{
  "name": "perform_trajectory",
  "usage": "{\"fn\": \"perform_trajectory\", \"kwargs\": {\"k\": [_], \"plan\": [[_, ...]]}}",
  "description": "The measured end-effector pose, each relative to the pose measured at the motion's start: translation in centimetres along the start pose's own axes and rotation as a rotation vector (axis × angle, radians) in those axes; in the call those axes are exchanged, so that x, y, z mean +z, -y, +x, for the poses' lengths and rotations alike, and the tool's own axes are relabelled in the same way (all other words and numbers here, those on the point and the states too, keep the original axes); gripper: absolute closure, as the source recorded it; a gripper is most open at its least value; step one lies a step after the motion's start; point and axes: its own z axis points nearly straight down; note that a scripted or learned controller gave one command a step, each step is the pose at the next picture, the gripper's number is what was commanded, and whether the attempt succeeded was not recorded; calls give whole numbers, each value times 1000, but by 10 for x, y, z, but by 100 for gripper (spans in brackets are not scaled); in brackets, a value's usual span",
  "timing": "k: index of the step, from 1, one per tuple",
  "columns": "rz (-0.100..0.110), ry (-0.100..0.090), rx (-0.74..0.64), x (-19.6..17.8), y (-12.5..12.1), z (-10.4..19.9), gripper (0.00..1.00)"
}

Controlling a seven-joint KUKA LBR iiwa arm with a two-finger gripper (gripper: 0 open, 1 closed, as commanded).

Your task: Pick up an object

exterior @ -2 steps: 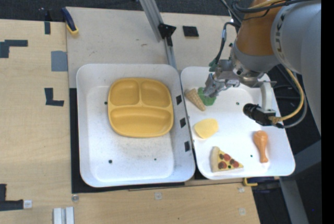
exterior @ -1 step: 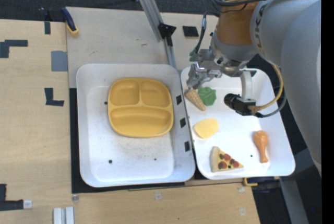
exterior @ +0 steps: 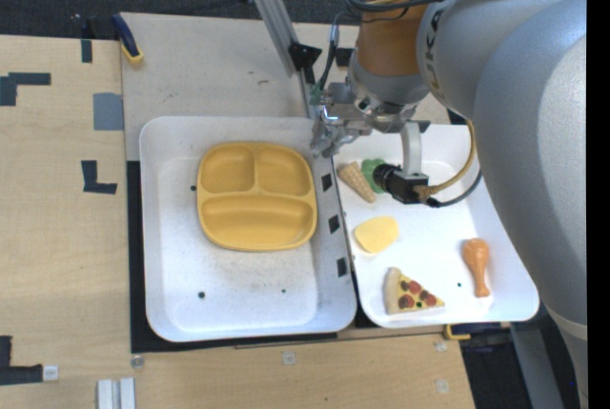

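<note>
Gripper (exterior: 322, 138) low over the divider btwn the two bins, at the far end, just off the top-right corner of the yellow divided plate (exterior: 255, 195). Nothing seen gripped; open or closed, can't tell from this angle. Plate lies flat in left bin (exterior: 152, 207).

Right bin (exterior: 505, 297) holds the other pickable items:
- tan wedge (exterior: 357, 180), nearest gripper, w/ green piece (exterior: 372, 167) touching it
- yellow disc (exterior: 376, 234), mid-bin
- pizza slice (exterior: 410, 293), near front edge
- drumstick (exterior: 478, 264), right side

Both bins sit on worktop (exterior: 57, 235).
</note>
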Motion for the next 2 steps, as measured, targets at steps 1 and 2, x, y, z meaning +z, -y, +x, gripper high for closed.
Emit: {"fn": "perform_trajectory", "kwargs": {"k": [1,2], "plan": [[-2,0,0,-6,-25,53,100],[0,2,3,-6,-24,50,0]]}}
